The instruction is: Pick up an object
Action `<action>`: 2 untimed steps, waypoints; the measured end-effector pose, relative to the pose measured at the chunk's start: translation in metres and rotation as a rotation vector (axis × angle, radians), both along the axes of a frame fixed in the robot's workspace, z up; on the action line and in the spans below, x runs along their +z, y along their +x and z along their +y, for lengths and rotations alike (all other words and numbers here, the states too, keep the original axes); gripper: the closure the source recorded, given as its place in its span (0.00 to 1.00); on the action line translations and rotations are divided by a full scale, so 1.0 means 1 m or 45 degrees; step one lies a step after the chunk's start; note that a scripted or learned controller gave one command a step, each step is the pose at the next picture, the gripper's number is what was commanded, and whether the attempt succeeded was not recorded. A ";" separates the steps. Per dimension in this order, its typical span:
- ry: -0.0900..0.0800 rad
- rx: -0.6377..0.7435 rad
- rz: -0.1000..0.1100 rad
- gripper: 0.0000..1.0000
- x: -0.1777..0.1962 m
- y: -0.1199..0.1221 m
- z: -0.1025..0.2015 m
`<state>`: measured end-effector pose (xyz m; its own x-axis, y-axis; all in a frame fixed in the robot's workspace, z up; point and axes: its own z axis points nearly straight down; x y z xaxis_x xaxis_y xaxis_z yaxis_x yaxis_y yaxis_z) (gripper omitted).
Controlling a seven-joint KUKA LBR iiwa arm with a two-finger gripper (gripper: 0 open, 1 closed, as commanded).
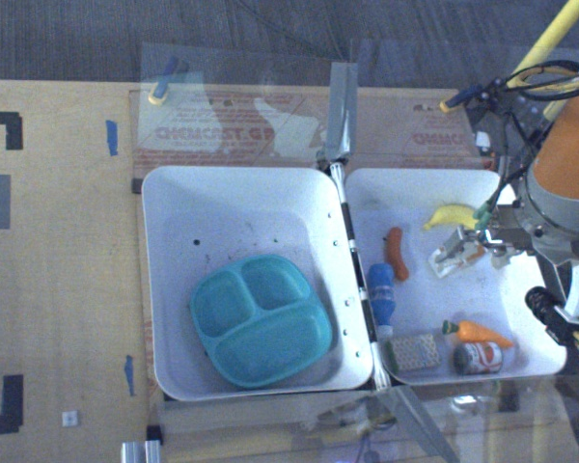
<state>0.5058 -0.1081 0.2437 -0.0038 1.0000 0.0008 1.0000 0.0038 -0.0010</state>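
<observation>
My gripper [448, 258] hangs over the middle of the right bin [415, 196], pointing left, its fingers a little apart with nothing between them. A yellow banana [452, 216] lies just behind it. To its left lies a red sausage [397, 251], apart from it. A blue bottle [380, 297] rests against the bin's left wall. Along the front of the bin lie a grey speckled block [414, 351], an orange carrot [480, 333] and a small can [478, 358].
The left bin [174, 220] holds a teal divided plate [261, 318] at its front. A metal divider [340, 123] stands behind the wall between the two bins. Cables and a yellow hose [550, 37] hang around the arm at the right.
</observation>
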 end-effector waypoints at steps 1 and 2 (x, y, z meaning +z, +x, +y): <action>-0.004 -0.152 -0.006 0.00 -0.147 0.004 0.008; -0.003 -0.072 -0.014 0.00 -0.155 0.086 0.004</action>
